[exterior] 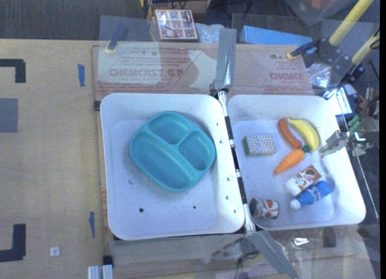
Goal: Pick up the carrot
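Note:
The carrot, a short tapered orange piece with a small green end, lies slantwise in the middle of the right bin. It sits just below a yellow banana and a curved orange-red piece. My gripper shows as a small grey metal part at the bin's right rim. It is to the right of the carrot and a little higher in the view, apart from it, with nothing seen in it.
The right bin also holds a speckled green sponge, a small carton, a blue bottle and a can. A teal divided plate lies in the left bin. Yellow rods and clutter stand at the back right.

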